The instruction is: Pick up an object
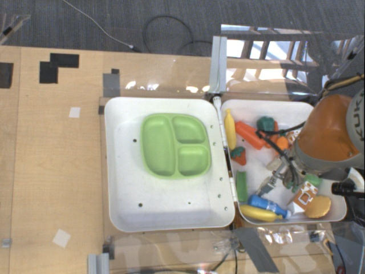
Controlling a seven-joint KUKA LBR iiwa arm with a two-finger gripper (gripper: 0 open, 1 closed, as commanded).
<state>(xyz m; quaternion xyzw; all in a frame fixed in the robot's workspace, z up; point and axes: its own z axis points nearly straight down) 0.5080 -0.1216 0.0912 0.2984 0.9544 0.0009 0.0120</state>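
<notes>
My gripper (277, 176) hangs low over the middle of the right bin (285, 106), below the orange band of the arm (326, 131). Just beneath and in front of it lie a blue bottle (268, 203) and a yellow banana (256, 213). To its left are a green stick-shaped toy (242, 186) and a small red strawberry (238, 154). Behind it lie an orange carrot (250, 135), a yellow corn cob (230, 128) and a dark green toy (266, 123). I see nothing held in the gripper.
A tan bread-like piece (318, 206) and a white-and-orange box (304, 196) sit at the right bin's front right, partly under the arm. The left bin (122, 204) holds a green divided plate (174, 145). A ridge (223, 153) separates the bins.
</notes>
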